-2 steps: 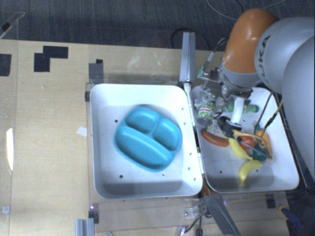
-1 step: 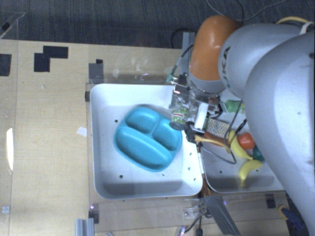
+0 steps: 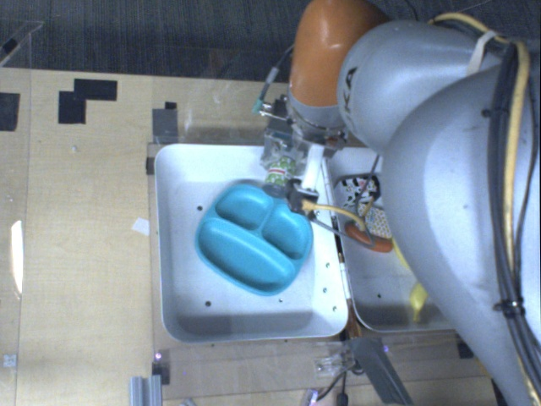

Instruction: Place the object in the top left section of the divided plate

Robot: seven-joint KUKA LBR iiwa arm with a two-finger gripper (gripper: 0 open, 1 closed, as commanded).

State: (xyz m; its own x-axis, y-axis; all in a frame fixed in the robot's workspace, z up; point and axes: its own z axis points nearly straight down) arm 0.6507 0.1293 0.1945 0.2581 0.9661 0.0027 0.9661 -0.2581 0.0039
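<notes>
A blue divided plate point(image 3: 254, 239) lies in the left white bin point(image 3: 182, 294), with two small sections on its far side and one long section nearer the camera. My gripper point(image 3: 278, 172) hangs over the plate's far rim, above the ridge between the two small sections. It is shut on a small green-and-white object point(image 3: 277, 178), which sits at its tip just above the plate's edge. The grey arm with its orange band point(image 3: 325, 45) reaches in from the right and hides much of the right bin.
The right bin point(image 3: 380, 311) holds an orange-red item point(image 3: 372, 239), a yellow piece point(image 3: 417, 296) and a dark patterned item point(image 3: 362, 191), partly under the arm. The dividing wall between the bins point(image 3: 336, 252) runs just right of the plate.
</notes>
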